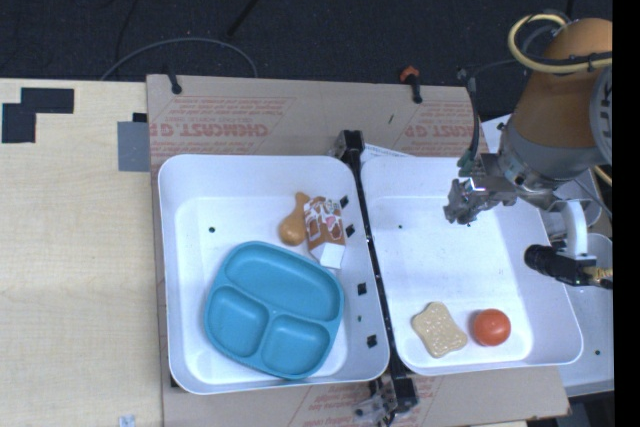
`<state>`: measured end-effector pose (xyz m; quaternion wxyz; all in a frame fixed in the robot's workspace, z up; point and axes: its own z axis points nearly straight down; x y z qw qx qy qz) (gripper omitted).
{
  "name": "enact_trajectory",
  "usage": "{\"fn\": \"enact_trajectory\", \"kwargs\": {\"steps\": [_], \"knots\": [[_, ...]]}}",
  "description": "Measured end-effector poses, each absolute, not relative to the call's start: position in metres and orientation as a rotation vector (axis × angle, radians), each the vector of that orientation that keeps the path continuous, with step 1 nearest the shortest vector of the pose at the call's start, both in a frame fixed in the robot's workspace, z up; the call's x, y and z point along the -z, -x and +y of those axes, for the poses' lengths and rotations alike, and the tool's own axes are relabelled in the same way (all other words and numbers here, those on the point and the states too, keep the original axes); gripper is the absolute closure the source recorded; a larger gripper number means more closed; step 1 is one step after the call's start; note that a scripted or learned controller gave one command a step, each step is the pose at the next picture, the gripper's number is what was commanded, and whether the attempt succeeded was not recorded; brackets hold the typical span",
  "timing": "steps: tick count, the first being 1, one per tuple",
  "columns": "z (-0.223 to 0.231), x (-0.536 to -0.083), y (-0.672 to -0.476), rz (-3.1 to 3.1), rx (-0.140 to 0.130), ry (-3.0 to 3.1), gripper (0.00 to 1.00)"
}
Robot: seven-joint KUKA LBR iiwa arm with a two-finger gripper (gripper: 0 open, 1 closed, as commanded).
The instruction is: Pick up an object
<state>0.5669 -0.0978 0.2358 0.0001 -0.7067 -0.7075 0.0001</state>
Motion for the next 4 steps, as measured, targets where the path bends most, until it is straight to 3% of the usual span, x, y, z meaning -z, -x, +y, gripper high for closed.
{"fn": "enact_trajectory", "kwargs": {"steps": [3,4], "knots": [[0.051,-0.226,-0.551,-2.222,-0.005,2.214,1.0],[0.101,-0.218,-0.535,-2.223,-0.005,2.212,1.0]]}}
